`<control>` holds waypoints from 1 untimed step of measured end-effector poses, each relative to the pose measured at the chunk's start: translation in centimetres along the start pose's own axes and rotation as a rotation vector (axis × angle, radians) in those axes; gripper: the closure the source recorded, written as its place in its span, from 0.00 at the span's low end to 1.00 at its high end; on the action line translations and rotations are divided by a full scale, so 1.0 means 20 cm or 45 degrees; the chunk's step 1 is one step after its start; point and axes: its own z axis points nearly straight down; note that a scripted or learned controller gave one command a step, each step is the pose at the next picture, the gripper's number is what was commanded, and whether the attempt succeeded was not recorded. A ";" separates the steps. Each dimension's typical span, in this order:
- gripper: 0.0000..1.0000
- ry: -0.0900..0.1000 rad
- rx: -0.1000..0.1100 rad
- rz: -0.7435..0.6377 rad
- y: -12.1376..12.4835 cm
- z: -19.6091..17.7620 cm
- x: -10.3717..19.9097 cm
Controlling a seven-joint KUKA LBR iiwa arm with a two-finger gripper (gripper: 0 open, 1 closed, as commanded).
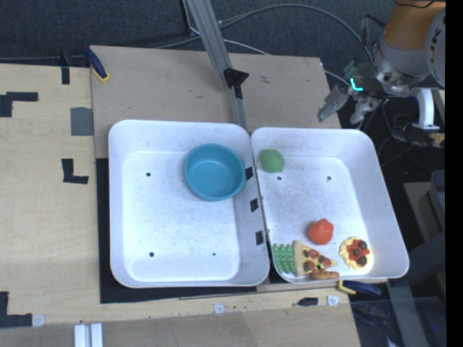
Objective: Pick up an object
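A blue bowl (pixel 214 172) sits upright near the back right of the left bin (pixel 137 215). In the right bin (pixel 362 186) a green ball (pixel 272 160) lies at the back left corner. A red tomato-like ball (pixel 321 230), a pizza slice (pixel 307 259) and a small round pizza (pixel 356 252) lie along its front edge. My gripper (pixel 347 110) hangs above the bench just behind the right bin's back right corner, with its two fingers spread apart and nothing between them.
A slanted grey metal pole (pixel 217 45) runs from the top of the view down to the gap between the bins. Cables (pixel 304 13) trail over the dark floor behind the bench. Black tape marks (pixel 72 172) lie on the wooden surface at left.
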 end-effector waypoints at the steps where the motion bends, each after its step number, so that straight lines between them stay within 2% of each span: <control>1: 0.00 0.000 0.000 0.000 0.00 0.00 0.00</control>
